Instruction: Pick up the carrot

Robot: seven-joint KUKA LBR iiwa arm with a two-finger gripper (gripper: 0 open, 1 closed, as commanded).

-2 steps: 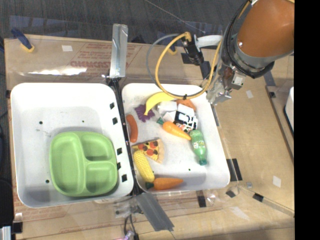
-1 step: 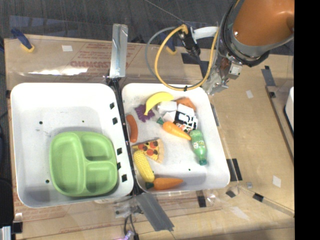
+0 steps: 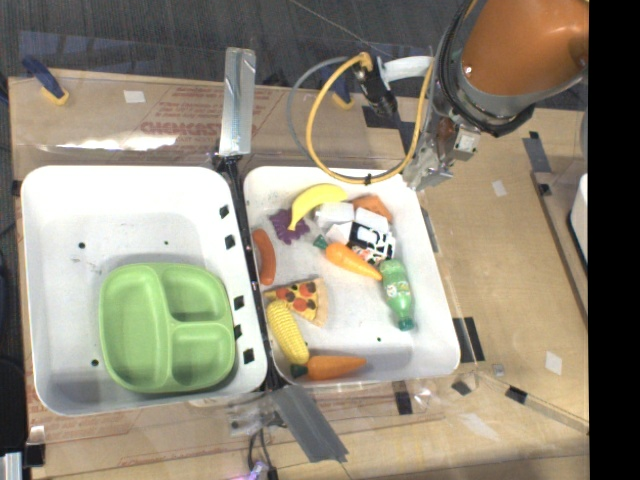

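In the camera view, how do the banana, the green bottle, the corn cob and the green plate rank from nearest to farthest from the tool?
The tool hangs over the right bin's far right corner.
1. Banana, far side of the right bin.
2. Green bottle, right side of that bin.
3. Corn cob, near left part of that bin.
4. Green plate, in the left bin.

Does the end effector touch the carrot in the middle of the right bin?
Apart. The camera view shows the end effector above the right bin's far corner, with bare white floor plainly between it and the carrot.
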